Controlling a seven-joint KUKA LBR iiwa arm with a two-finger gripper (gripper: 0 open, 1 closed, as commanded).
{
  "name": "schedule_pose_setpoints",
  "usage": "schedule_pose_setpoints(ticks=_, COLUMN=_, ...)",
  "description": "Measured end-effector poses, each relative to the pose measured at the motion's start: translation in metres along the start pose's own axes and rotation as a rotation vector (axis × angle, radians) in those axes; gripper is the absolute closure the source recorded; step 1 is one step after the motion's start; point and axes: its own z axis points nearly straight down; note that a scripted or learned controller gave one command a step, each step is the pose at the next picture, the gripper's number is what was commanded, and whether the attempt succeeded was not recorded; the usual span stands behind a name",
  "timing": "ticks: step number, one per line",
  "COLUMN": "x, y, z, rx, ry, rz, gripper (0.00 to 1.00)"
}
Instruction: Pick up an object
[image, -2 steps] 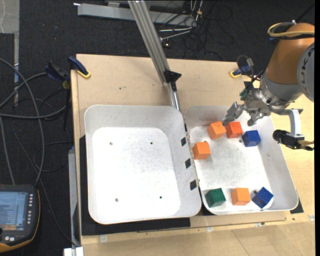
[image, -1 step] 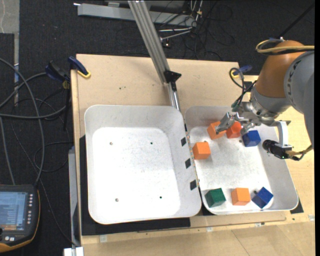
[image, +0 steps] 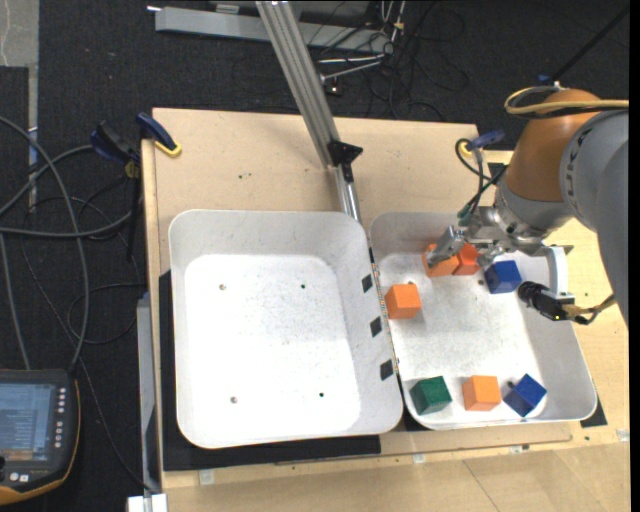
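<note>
My gripper (image: 452, 246) hangs low over the back of the right bin (image: 560, 350), reaching in from the right. Directly under it and touching it in this view is an orange block (image: 455, 262), partly hidden by the gripper. A blue cube (image: 502, 275) sits just right of that block. An orange cube (image: 403, 300) lies to the left, near the bin's left wall. Along the front wall sit a green cube (image: 431, 394), another orange cube (image: 481, 392) and a second blue cube (image: 524, 394).
The left bin (image: 200, 250) stands beside the right one. A slanted metal pole (image: 310, 90) crosses the back of the bench. Cables and a tablet (image: 30, 430) lie off the bench at the left.
</note>
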Motion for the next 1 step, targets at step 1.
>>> schedule_pose_setpoints(ticks=1, x=0.0004, y=0.0011, z=-0.009, rx=-0.003, ry=-0.001, rz=-0.002, gripper=1.0)
